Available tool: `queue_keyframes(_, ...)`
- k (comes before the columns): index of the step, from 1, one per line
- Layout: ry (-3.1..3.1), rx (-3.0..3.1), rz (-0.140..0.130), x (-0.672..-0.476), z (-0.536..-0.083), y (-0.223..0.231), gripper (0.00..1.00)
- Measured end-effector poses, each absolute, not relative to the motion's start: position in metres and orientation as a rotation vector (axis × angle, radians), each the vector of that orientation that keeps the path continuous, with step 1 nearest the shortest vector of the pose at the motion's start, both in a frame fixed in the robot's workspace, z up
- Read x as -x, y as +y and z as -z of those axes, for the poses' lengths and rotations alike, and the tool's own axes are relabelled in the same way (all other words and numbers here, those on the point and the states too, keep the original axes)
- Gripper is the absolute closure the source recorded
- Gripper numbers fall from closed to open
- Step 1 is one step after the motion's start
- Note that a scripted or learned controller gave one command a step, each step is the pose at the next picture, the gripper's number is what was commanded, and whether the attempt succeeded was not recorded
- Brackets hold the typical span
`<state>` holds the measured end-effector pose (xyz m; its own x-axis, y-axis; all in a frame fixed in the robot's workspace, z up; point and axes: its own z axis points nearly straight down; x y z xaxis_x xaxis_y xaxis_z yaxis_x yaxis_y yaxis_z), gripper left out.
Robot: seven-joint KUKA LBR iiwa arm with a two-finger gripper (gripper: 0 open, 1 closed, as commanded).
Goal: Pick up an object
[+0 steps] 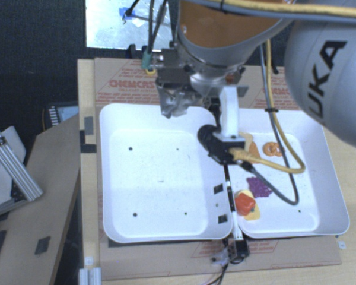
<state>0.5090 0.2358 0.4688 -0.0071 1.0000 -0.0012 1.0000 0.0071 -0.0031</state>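
Four small objects are lying as candidates for the pick, all of them below and to the right of the gripper as the camera sees it, and none is touching it. An orange twisted piece is sitting closest to the gripper. A purple piece is lying further down. A red piece is resting against a yellow piece furthest from the gripper, beside the seam between the bins.

All four are sitting in the right-hand bin. The gripper, however, is hanging over the upper right corner of the left-hand bin, on the other side of the seam. Nothing is showing inside the gripper. Whether it is spread or pressed together cannot be told, because the view is blurring its tip.

In my judgement the pick is not yet begun. The gripper is standing over bare white floor, so a descent here would be closing on nothing. The arm would need to be carrying it across the seam first.

The bins are shallow and white, and they are showing a few dark specks. They are resting on a printed cardboard sheet that is covering the bench. Beyond it, a dark cloth is backing the cell, and an aluminium rail is leaning in to the left of the gripper.
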Motion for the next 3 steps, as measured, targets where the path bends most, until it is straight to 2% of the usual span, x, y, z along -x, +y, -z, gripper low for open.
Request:
queue_keyframes(1, -2.230, 2.216, 0.014, -0.486, -0.539, 0.234, 1.00)
queue_keyframes(2, -2.228, 2.215, 0.004, -0.486, -0.535, 0.234, 0.00)
queue_keyframes(3, -2.233, 2.211, 0.009, -0.487, -0.547, 0.235, 1.00)
